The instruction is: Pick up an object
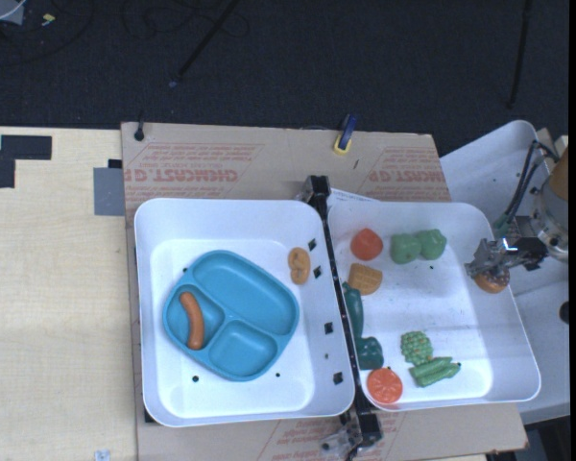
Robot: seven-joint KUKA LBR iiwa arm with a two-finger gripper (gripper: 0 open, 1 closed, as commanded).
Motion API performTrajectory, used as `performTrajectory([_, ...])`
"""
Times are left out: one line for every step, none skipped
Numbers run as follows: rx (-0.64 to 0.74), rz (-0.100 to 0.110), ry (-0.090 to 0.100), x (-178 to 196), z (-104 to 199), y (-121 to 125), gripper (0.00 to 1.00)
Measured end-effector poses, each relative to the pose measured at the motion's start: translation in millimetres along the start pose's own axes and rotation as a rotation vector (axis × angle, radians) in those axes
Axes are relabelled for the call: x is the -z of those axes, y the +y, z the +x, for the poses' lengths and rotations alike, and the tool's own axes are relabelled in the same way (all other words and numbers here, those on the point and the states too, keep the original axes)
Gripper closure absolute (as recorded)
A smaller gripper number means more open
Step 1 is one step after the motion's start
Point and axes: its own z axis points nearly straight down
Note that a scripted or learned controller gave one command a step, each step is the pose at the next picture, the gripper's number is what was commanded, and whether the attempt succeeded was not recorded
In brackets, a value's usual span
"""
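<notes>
1. Seen at the right edge of the camera view: gripper (490, 269), small and dark grey, with a metallic sheen on its upper surfaces.
2. Behind it, a blocky black-and-grey wrist section carrying a small bright, bluish-white spot.
3. Thin dark cables looped from the wrist upward, curving along the arm's side.
4. Further right, a sliver of pale grey arm housing with a hint of orange-tan at the frame's margin.
5. Too small and blurred for screws or markings.
</notes>
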Motion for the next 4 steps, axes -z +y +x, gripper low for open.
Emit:
performTrajectory([0.001,0.002,0.002,-6.7,50.7,11.7,1.00])
performTrajectory([0.001,0.003,0.002,-4.9,102.1,0.3,1.00])
performTrajectory([0.002,0.000,0.001,1.8,142.8,19.6,1.00])
performTrajectory([-0.001,0.003,0.001,9.6,145.8,8.4,1.00])
